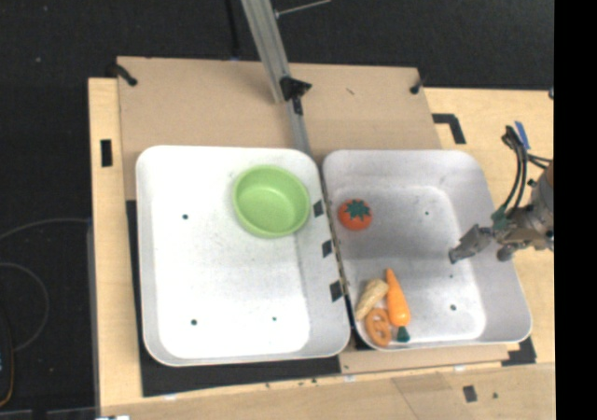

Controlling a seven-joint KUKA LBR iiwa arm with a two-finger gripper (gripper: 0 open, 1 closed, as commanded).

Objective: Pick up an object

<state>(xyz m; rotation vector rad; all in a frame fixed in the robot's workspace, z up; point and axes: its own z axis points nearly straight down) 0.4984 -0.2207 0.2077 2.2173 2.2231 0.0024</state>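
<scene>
In the right bin (466, 175) a red tomato (354, 214) lies near the left wall. An orange carrot (397, 299), a pale beige piece (371, 295) and a round orange slice (378, 327) are clustered at the bin's front left. A green bowl (270, 201) stands in the left bin (187, 315), toward its back right. My gripper (485, 248) hovers over the right bin's right side, well right of the tomato and up-right of the carrot. Nothing is visibly held in it.
A grey metal post (266, 26) slants from the top of the view down to the gap between the bins. Dark cables (518, 166) hang near the arm at the right. Both bins rest on a brown board (373, 110).
</scene>
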